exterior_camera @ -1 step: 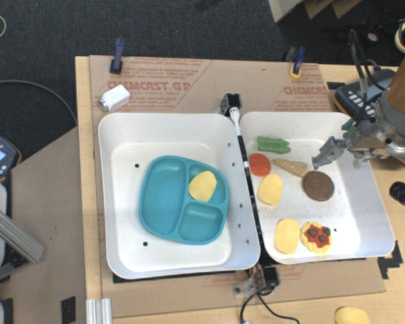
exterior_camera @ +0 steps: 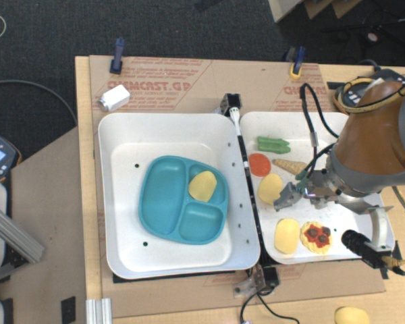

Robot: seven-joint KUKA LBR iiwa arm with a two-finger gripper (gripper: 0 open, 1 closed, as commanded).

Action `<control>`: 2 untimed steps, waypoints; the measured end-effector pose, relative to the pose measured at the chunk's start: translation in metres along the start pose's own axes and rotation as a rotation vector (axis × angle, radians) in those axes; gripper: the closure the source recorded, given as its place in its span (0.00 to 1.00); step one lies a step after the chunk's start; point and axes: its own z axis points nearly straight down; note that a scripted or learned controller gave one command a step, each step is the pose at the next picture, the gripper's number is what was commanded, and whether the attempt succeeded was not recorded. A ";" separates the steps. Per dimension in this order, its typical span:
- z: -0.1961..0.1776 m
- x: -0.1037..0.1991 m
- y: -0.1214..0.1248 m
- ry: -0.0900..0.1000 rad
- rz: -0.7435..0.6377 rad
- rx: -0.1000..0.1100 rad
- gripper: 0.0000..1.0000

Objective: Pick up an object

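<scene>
My gripper (exterior_camera: pixel 288 196) hangs right of the frame's centre, over the right bin (exterior_camera: pixel 337 121). A yellow lump (exterior_camera: pixel 269 187) lies just left of my fingertips, perhaps touching. Whether my fingers are spread or closed, I cannot tell.

The claw (exterior_camera: pixel 288 196) is hovering low in the right bin (exterior_camera: pixel 337 121), beside a pale yellow piece (exterior_camera: pixel 270 187). Just below it are lying a yellow lump (exterior_camera: pixel 287 235) and a small pizza slice (exterior_camera: pixel 316 237). Above it are sitting an orange disc (exterior_camera: pixel 259 164), a cone (exterior_camera: pixel 289 167) and a green pod (exterior_camera: pixel 273 144). Far to its left, a teal divided plate (exterior_camera: pixel 169 201) is carrying a yellow item (exterior_camera: pixel 202 185).
</scene>
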 end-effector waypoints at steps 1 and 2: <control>-0.004 0.106 0.003 -0.002 -0.007 -0.013 0.00; -0.015 0.100 0.004 -0.005 0.004 -0.016 1.00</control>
